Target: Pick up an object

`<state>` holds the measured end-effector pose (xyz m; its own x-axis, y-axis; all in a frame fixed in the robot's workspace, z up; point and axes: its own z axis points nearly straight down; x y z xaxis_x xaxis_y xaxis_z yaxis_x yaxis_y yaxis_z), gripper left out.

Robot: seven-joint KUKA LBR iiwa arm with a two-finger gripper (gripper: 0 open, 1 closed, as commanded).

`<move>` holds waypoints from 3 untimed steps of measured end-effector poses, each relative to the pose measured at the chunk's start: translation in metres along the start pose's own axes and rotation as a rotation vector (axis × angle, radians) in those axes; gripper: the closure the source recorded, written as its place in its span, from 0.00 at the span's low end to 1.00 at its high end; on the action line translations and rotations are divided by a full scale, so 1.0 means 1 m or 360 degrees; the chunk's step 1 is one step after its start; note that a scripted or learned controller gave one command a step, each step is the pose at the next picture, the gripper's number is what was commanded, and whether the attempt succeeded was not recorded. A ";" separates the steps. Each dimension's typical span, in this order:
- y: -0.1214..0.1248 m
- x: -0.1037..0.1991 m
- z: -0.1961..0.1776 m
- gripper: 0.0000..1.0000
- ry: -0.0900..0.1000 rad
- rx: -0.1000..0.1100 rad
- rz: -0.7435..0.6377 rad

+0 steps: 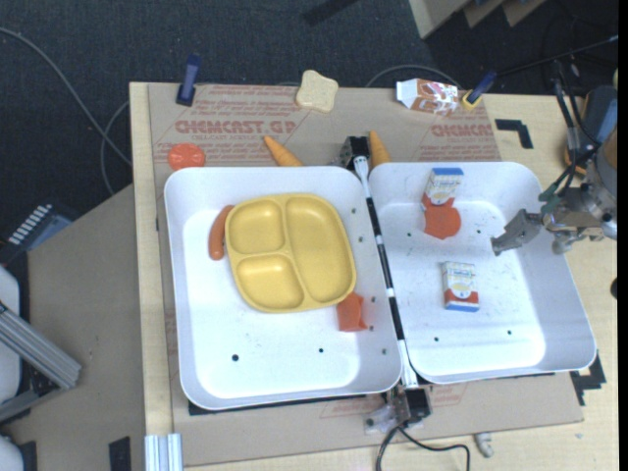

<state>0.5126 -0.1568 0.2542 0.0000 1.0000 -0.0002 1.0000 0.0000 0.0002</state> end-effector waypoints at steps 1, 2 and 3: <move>0.020 0.042 0.072 0.00 0.0002 0.0003 -0.0002; 0.066 0.050 0.167 0.00 0.0002 0.0005 -0.0001; 0.114 0.058 0.170 0.00 0.0000 -0.0001 -0.0002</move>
<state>0.6265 -0.0988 0.0847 -0.0009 1.0000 -0.0001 1.0000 0.0009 0.0009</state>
